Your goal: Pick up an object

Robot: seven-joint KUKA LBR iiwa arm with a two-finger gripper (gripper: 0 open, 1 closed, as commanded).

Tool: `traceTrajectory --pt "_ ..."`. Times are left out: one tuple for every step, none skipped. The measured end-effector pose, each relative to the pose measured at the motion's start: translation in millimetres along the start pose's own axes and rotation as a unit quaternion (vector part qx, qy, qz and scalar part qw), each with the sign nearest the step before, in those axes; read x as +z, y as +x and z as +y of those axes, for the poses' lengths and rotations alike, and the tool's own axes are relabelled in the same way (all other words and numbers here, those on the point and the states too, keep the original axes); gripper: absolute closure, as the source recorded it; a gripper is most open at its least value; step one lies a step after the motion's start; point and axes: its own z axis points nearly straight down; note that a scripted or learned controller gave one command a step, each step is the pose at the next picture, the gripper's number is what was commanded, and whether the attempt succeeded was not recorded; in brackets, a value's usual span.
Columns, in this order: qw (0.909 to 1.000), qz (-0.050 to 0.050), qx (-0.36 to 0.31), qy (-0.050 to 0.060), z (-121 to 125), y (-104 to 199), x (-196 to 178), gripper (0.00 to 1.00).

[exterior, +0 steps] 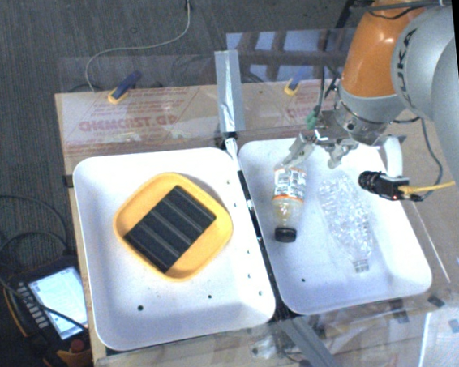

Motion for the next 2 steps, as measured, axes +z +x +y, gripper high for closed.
traceTrajectory --pt "0.998 0.0 -0.063 -0.001 19.4 -1.8 102.5 0.0" --pt "0.9981 -0.001 -0.061 -0.007 -51.4 -5.5 105.2 0.0"
